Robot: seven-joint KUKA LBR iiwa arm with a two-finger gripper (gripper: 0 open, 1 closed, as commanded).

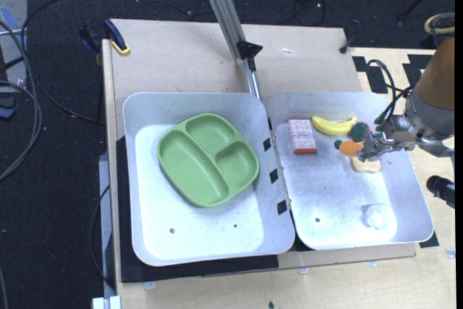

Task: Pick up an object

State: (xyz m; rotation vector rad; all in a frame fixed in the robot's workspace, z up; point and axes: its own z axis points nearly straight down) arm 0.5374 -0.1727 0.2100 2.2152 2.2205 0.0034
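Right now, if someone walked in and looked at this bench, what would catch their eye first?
Probably the green divided plate, lying alone in the left bin. Next, the cluster of small things at the far side of the right bin: a yellow banana, a pink block and an orange carrot. The gripper reaches in from the right, just beside the carrot.

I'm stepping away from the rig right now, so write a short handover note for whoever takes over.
Gripper: low over the right bin, among the toys; finger state unclear, no grasp confirmed.
Right bin: banana, pink block, orange carrot-like toy, a tan piece just under the gripper, a small white item near the front.
Left bin: green divided plate.
Done: arm reached the toys.
Left: grasp and lift one.
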